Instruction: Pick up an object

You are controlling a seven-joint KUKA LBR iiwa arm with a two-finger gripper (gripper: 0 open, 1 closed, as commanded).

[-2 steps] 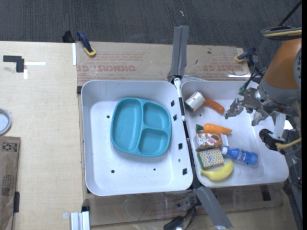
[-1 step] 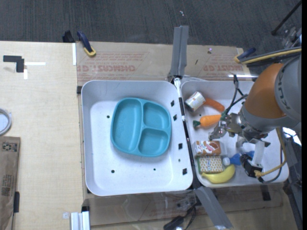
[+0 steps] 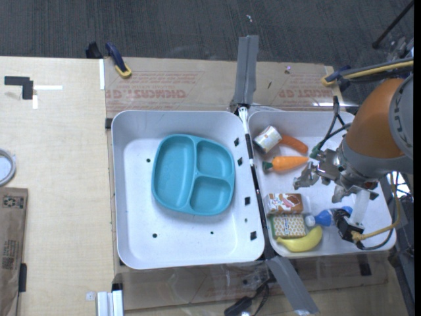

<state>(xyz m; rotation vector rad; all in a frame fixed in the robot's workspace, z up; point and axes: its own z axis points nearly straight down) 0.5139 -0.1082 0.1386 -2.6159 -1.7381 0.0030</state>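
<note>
- Camera view: the gripper (image 3: pixel 314 174) hangs inside the right bin (image 3: pixel 378 241), just beside a carrot (image 3: pixel 289 164); whether it is open, I cannot tell.
- A banana (image 3: pixel 301 241) lies by that bin's near edge.
- A blue divided plate (image 3: pixel 195 175) sits mid left bin (image 3: pixel 131 196).

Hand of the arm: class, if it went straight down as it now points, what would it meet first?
Probably the bare floor of the right bin, between the carrot and the blue object; the hand hides depth.

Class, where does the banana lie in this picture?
The banana lies in the right bin, at its near edge, just below the cracker packet and left of the blue-capped item.
</note>
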